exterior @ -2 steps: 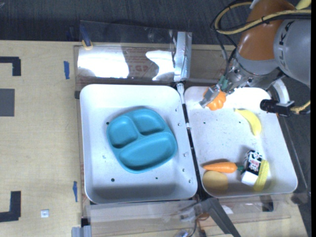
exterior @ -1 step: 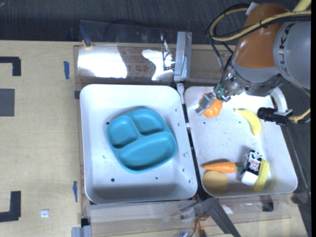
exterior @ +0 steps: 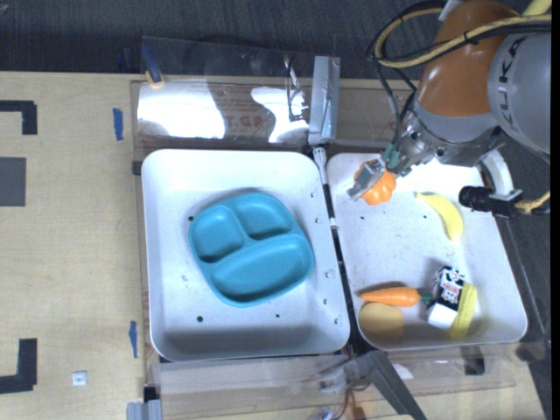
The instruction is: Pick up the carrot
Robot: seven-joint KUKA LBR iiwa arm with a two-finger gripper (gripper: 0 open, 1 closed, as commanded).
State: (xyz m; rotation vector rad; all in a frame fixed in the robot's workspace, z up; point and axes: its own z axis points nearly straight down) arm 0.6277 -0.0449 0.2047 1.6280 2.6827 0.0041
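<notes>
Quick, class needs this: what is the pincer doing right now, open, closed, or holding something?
Pincer: closed on a small rounded orange object at the top of the right shallow white bin; the long orange carrot lies untouched near the front.

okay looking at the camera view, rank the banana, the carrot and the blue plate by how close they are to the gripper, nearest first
From the gripper:
1. Banana, right bin, on the side the arm enters from.
2. Carrot, right bin, near its front edge.
3. Blue plate, in the left bin.
</notes>
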